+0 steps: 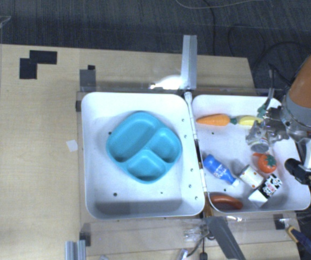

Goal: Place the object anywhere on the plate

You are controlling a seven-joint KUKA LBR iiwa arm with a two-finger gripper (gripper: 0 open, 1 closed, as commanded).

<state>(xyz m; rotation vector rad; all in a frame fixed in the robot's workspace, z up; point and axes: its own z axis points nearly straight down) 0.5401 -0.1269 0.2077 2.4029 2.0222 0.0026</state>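
A blue divided plate (143,146) lies in the left white bin (98,199), holding nothing. My gripper (260,138) hangs over the right white bin (301,202), near its upper right. It sits just above an orange-red tomato-like toy (264,162) and just below a yellow toy (245,121). An orange carrot (213,120) lies left of the yellow toy. Nothing shows in the gripper's grasp.
Also in the right bin are a blue bottle (218,168), a white carton (249,176), a black-and-white spotted box (270,187) and a red-brown sausage shape (226,201) at the front edge. A metal divider post (189,64) stands between the bins.
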